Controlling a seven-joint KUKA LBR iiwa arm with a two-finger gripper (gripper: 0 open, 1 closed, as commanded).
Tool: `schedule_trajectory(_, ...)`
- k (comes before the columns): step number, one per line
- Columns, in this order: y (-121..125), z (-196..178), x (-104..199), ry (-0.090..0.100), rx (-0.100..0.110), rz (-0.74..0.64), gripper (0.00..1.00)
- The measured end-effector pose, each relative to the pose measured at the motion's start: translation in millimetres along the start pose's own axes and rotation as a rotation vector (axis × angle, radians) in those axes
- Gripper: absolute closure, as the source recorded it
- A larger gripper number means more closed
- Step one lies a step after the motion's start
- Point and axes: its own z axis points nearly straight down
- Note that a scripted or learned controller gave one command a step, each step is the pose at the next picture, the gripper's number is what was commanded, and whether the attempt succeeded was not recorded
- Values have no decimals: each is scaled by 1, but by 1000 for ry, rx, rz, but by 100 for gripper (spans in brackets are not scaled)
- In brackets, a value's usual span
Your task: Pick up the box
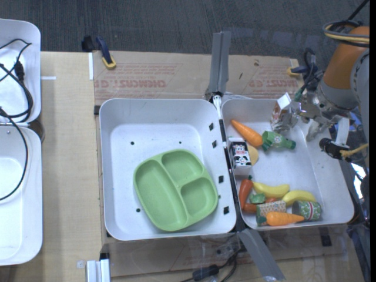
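The tabletop (pixel 64 157) carries 2 shallow white bins side by side. The left bin (pixel 117 128) holds 1 green divided plate (pixel 175 190), lying toward its near edge. The right bin (pixel 305 163) holds the remaining items. The box (pixel 239 154), a small carton with a black-and-white printed face, rests against the left wall of the right bin, roughly midway along that wall. Its long axis appears to run parallel to the wall, from far edge to near edge. An orange carrot (pixel 247 132) lies just beyond it toward the far edge, with a green item (pixel 277 141) to the right of the carrot. A cluster of bananas (pixel 285 191), peppers and a can (pixel 306 210) occupies the near edge of the right bin. The pincer (pixel 314 121) hangs over the far right corner of the right bin, with a crumpled pale object (pixel 283 113) just to its left; whether the pincer is spread or pressed together cannot be told. The box therefore lies to the pincer's left and toward the near edge, well apart from it, with the carrot and green item between. The coming move likely requires travel leftward across the bin and alignment across the box's short side.
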Motion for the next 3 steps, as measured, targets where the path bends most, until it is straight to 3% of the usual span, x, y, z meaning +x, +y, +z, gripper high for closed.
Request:
schedule_trajectory(1,-25,-130,11,-16,-59,13,0)
schedule_trajectory(2,-94,1,14,-11,-54,166,0)
schedule_trajectory(3,-9,5,14,-8,-57,209,0)
